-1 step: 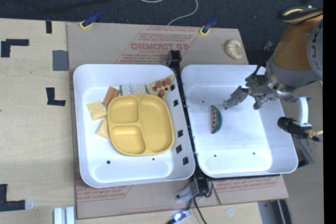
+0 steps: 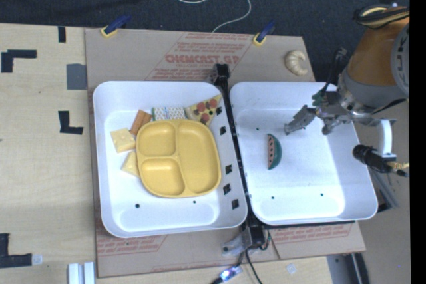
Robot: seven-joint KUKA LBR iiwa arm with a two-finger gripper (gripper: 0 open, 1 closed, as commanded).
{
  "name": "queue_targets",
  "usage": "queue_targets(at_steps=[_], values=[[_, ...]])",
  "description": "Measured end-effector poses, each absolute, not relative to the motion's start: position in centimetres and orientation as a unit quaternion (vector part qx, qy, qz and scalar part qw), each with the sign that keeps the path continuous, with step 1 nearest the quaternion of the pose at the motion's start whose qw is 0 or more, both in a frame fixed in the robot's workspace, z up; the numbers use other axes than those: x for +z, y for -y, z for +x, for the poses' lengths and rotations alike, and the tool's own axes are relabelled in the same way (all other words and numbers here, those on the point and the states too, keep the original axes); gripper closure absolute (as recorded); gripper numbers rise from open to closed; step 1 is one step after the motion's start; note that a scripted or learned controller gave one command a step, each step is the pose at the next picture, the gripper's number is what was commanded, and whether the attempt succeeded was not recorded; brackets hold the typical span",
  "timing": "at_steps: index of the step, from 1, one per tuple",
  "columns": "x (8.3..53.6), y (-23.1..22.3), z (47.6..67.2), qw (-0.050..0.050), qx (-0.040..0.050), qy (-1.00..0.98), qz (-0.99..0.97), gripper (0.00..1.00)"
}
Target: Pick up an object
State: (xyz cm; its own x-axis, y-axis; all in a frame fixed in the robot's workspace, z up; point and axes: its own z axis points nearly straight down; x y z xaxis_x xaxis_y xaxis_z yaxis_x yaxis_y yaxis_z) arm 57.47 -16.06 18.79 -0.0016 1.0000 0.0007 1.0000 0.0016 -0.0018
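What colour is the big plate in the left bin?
Yellow. The divided plate shows clearly in the camera view.

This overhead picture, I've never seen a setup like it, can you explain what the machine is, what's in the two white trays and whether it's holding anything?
One camera looks down at a slant on a bench with two shallow white bins. The grey and orange robot arm reaches in from the right; its tool hangs over the right bin, with nothing visibly between its fingers. That bin holds a toy watermelon slice. The left bin holds a yellow divided plate among several small toy food pieces.
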Motion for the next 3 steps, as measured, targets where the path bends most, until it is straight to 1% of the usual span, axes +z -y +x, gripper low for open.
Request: queue_targets(at_steps=[1, 2, 3], values=[[13.3, 16.2, 56.4, 0.003, 0.0023, 0.707, -0.707, 0.00], [8.4, 16.1, 56.4, 0.000, -0.0002, 0.708, -0.706, 0.00], [9.6, 16.1, 56.5, 0.000, -0.0006, 0.708, -0.706, 1.00]])
